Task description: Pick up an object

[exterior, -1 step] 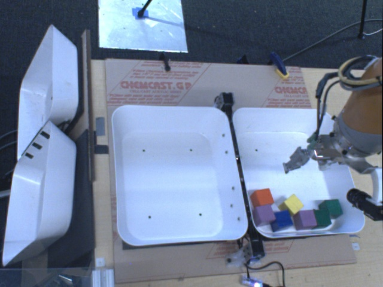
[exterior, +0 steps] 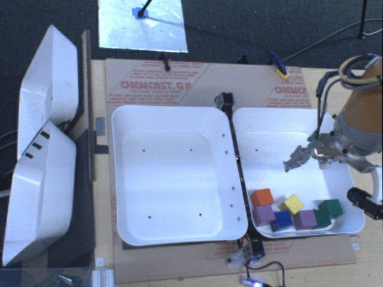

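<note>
The left bin (exterior: 173, 172) sits at nine o'clock on the worktop (exterior: 251, 79), touching the right bin (exterior: 263, 142). Blocks cluster along the right bin's six o'clock wall: orange block (exterior: 261, 197), purple block (exterior: 264, 213), blue block (exterior: 282, 220), yellow block (exterior: 293, 204), a second purple block (exterior: 305, 219), green block (exterior: 329, 209). The tool (exterior: 295, 159) hovers above them toward twelve o'clock, fingers apart, gripping nothing.

Even, fairly bright light falls from above me. The white bins (exterior: 179, 178) glare slightly, shadows stay soft, the metal sheet (exterior: 142, 17) shines, and everything looks a little grainy and soft-focused.
</note>
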Robot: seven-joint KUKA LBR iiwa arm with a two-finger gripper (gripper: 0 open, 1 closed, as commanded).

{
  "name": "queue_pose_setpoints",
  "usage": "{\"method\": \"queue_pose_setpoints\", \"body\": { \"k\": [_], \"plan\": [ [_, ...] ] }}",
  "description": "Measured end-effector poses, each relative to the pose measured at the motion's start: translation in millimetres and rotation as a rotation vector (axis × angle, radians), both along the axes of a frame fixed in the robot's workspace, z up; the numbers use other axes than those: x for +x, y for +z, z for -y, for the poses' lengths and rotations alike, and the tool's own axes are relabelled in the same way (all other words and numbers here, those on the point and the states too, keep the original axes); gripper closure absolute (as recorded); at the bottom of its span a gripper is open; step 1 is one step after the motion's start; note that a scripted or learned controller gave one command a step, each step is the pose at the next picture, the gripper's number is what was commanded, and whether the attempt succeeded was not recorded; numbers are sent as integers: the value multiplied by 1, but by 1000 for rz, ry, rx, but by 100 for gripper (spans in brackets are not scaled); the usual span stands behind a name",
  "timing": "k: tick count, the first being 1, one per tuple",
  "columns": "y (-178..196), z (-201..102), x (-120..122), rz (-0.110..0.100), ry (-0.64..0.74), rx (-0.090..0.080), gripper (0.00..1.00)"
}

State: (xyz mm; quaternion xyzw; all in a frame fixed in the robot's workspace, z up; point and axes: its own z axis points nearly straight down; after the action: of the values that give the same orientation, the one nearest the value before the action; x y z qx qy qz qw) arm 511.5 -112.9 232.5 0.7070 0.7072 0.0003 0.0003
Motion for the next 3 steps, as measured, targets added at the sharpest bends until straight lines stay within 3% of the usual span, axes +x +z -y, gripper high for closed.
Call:
{"method": "queue_pose_setpoints", "body": {
  "k": [3],
  "plan": [
    [-124,6,0,3,0,-1,0]
  ]
}}
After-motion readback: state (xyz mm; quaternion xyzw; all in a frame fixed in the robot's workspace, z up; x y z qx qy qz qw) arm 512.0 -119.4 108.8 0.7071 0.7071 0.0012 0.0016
